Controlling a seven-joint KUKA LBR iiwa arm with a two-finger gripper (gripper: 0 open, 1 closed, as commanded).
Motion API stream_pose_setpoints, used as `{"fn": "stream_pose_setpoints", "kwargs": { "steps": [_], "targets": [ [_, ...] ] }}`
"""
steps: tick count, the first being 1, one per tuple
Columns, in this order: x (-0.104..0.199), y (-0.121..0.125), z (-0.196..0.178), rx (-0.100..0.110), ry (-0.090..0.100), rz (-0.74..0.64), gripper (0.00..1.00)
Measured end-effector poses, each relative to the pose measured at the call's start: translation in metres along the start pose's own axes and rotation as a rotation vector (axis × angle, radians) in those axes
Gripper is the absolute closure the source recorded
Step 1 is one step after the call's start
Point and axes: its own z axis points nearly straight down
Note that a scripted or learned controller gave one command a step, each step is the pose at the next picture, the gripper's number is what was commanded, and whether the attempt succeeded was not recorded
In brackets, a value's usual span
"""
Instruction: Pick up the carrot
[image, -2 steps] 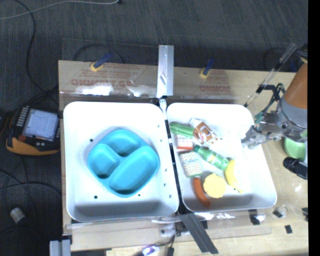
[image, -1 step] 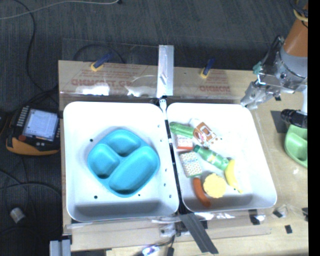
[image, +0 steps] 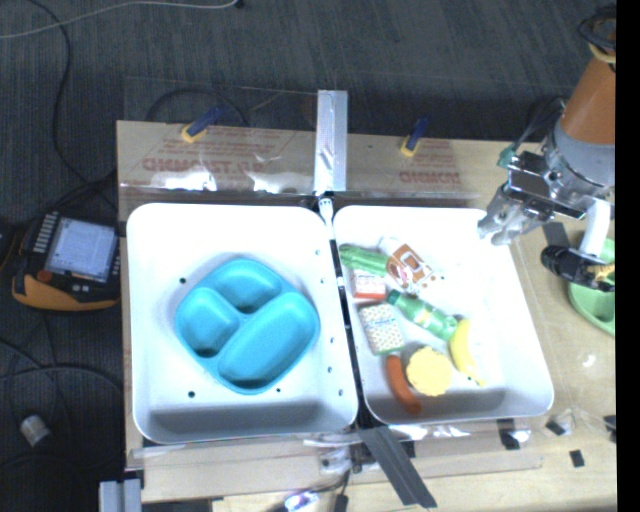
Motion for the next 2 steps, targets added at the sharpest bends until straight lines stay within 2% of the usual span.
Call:
{"fn": "stream_pose_setpoints", "kwargs": {
  "steps": [1,2],
  "targets": [
    [-0.01,0.065,0.016,0.001,-0.001,0.071,1.0],
    [-0.028,0.097,-0.073,-0.002,-0.003,0.255,1.0]
  ]
}}
